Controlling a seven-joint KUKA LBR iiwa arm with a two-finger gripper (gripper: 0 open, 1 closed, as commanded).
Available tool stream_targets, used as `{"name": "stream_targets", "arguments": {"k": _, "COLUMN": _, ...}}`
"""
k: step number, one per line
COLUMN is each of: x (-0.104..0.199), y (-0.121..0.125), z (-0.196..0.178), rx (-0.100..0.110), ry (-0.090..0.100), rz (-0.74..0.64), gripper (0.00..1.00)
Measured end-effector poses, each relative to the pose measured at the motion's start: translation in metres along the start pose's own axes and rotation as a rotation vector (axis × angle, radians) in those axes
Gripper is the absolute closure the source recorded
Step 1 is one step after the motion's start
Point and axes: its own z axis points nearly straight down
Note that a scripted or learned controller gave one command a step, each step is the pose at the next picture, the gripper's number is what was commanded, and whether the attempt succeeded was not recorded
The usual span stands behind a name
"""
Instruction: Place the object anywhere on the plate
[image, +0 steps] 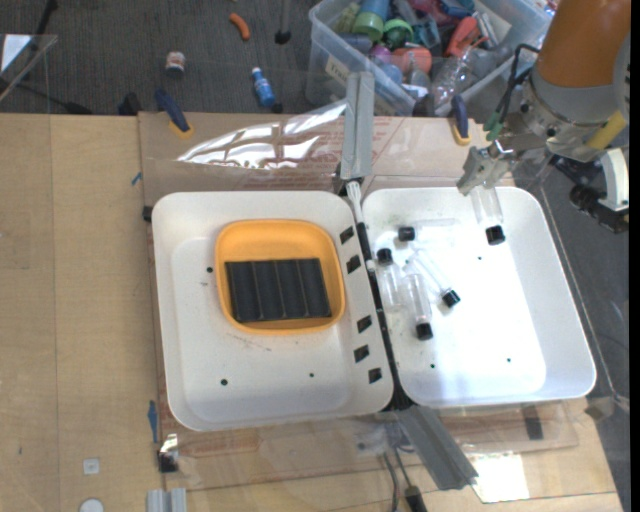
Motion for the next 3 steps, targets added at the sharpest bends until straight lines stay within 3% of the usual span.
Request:
{"name": "stream_targets", "arguments": {"k": 1, "x": -0.026, "y": -0.006, "z": -0.019, "rx": -0.001, "ry": -0.001, "rz": -0.128, "gripper": 1.0}}
{"name": "stream_targets", "arguments": {"k": 2, "x": -0.05, "y": -0.011, "z": -0.057, "rx": -0.003, "ry": -0.002, "rz": -0.401, "gripper": 1.0}}
{"name": "stream_targets", "arguments": {"k": 3, "x": -0.125, "y": -0.027, "z": -0.156, "rx": -0.003, "ry": -0.004, "rz": -0.635, "gripper": 1.0}}
